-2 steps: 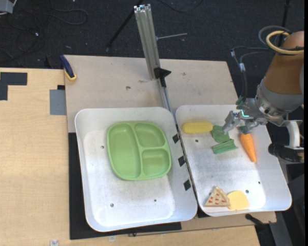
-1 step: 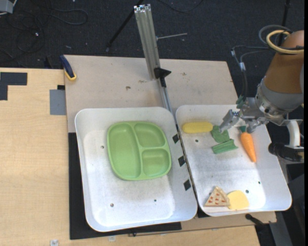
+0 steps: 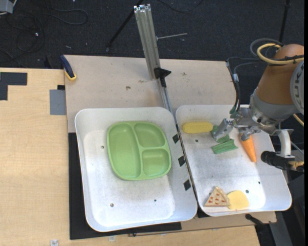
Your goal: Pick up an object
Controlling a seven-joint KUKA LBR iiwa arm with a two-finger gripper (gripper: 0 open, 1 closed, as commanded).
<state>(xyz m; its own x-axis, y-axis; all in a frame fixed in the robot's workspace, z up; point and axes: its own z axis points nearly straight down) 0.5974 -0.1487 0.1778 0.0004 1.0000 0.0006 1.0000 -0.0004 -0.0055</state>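
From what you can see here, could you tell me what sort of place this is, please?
Most likely a robotics lab bench set up for grasping trials: two white bins side by side, toy food such as a carrot and a green divided plate, and loose cables on the dark floor behind.

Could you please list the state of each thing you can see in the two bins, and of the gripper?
Green plate: lying flat in the left bin, nothing in its compartments.
Yellow piece: lying in the right bin, free.
Green piece: lying just below the gripper, not held.
Carrot: lying flat, free.
Pizza slice: lying flat, touching the yellow disc.
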